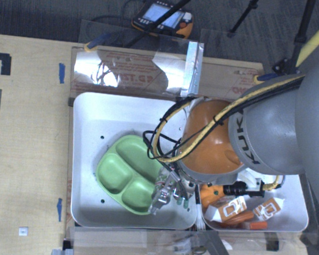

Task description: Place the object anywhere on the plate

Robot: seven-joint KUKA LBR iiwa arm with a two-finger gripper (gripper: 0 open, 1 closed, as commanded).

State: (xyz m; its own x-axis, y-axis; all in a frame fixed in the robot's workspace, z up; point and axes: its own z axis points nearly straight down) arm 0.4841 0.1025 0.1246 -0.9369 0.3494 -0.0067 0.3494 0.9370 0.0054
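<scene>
Hanging low over the left bin (pixel 86 145), the gripper (pixel 163 199) sits right at the green plate's (pixel 125 174) nearer right edge, with the grey arm (pixel 281 135) and its orange band (pixel 208 139) crowding in above it from the plate's right. The plate is a divided dish with three hollows, and all the hollows I can see are bare green; nothing lies on it. From where I stand, the metal fingers are a tangle of shiny bits and wires, and I cannot tell how far apart they are or whether anything is caught between them. No object is clearly visible at the tips.

Over to the plate's right, past the wall between the bins, the right bin (pixel 299 217) holds a small heap of orange and white packets (pixel 241 209), well apart from the plate. If the thing to be moved is one of those, it looks to be waiting there; if it is something small in the fingers, the view is too cluttered to show it.

My reading is that the task is not finished: the plate carries nothing. The arm is positioned over the plate's rim as if for a release, so this may be the last step, but whether there is anything to let go I cannot say. What is left, at the least, is an object resting on the green plate and the arm drawn away from it.
</scene>
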